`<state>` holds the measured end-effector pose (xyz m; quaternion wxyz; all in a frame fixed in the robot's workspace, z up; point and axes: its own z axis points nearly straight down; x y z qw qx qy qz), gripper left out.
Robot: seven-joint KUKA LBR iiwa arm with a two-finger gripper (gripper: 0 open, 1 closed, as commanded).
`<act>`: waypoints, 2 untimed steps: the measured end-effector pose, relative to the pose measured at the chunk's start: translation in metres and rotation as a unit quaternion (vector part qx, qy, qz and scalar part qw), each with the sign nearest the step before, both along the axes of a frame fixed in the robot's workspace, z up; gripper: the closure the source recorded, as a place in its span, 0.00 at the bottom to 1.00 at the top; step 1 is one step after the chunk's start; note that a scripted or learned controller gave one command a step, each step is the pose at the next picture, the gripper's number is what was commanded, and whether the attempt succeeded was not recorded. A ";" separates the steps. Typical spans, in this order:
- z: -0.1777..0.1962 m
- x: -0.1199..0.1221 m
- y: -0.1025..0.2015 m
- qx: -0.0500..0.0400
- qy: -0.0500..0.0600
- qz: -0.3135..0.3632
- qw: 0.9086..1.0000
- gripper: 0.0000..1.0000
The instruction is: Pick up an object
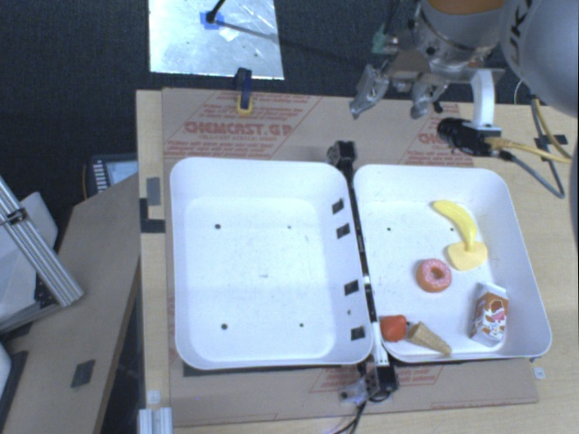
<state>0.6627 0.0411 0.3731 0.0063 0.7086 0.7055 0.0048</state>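
Bins (249, 174): smooth white plastic, slight gloss. Bench board (240, 120): matt brown cardboard, red print. Sheet (215, 25) behind: crinkled shiny foil. Donut (433, 275): glossy pink plastic.

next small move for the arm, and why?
Probably swing the gripper toward the camera and lower it over the donut. The gripper hangs open above the bench behind the right bin, holding nothing, and the donut lies flat, apart from the banana.
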 end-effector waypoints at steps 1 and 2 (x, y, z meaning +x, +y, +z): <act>-0.005 -0.006 0.087 0.003 0.006 0.008 1.000 0.00; -0.002 -0.042 0.166 0.003 0.007 0.009 1.000 0.00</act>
